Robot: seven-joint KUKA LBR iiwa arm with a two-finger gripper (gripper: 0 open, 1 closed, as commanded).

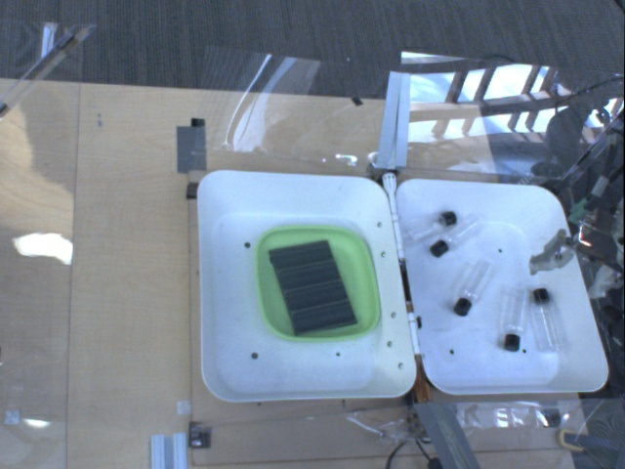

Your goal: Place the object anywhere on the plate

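So the right bin [576, 364] has a handful of little clear vials with black caps scattered around, five of them by the look of it. One sits near the top [441, 224], one just below it [446, 244], one in the middle [469, 289], and two more toward the lower right [512, 322] [543, 313]. All are lying on their sides, all well apart from the green plate [366, 262], which sits in the left bin [220, 291] with a dark ribbed block [312, 286] covering most of its middle.

The gripper [553, 254] pokes in at the right edge of the right bin, just above the lower-right pair of vials. Nothing is visibly held between the jaws, and how wide they stand is too blurry to call, so cannot tell.

Handling guess: these vials look very light, stiff and smooth, probably plastic or glass, so slippery and maybe fragile if squeezed hard. Being round and on their sides, they will likely roll away if a finger nudges one first. Best bet is probably to come down across the clear barrel, square to its long axis, near the middle or just behind the cap, where the black cap gives a bit of a shoulder. Grabbing lengthwise seems likely to squirt it out.

The drop spot also looks tight, since only the plate's green rim is bare around that block.
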